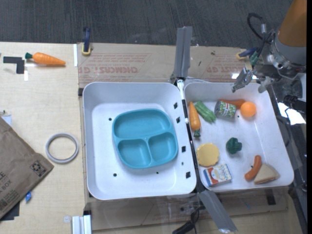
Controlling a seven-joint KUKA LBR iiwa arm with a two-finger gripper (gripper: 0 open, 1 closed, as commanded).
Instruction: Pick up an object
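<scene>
Gripper [253,80] w/ fingers spread, nothing between them, poised over right bin [282,145] at its 12 o'clock rim. Nearest objs: green can [225,109] and orange ball [248,109], just below it toward 6 o'clock. Left bin [97,145] holds teal tray [145,137].

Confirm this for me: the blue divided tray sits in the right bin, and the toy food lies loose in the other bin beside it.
Not quite. The camera view shows the blue divided tray in the left bin, not the right one. The toy food, such as the orange ball and the sausage, lies loose in the right bin beside it.
</scene>
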